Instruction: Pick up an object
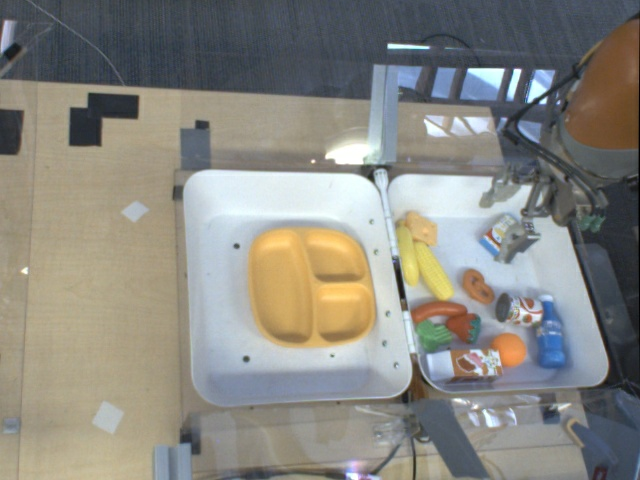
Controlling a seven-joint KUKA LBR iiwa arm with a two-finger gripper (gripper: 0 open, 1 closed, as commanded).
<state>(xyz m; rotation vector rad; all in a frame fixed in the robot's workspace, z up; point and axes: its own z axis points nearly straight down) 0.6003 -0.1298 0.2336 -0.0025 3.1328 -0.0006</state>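
Two bins: left bin [215, 268] held one yellow tray [310, 286], right bin [590, 353] roughly ten toy foods. Gripper [520, 230] hovered over a carton [495, 240], fingers parted, gripping nothing.

Grey arm [600, 153] – orange band above wrist, black cables, metallic pincer [520, 223].

I see the pickable objects lying loose in the right-hand bin [590, 363]: a yellow corn cob [432, 270] beside a yellow banana [405, 253] near the divider, a small tan piece [423, 230] at their top end, and a small blue-and-white carton [497, 240] toward the far side. Mid-bin I see a brown pretzel-like piece [478, 287], a red sausage [438, 311] and a green vegetable [434, 335]. Along the near edge lie a red-and-white carton [474, 365], an orange [509, 350], a blue bottle [550, 334] and a small dark-and-white can [518, 310].
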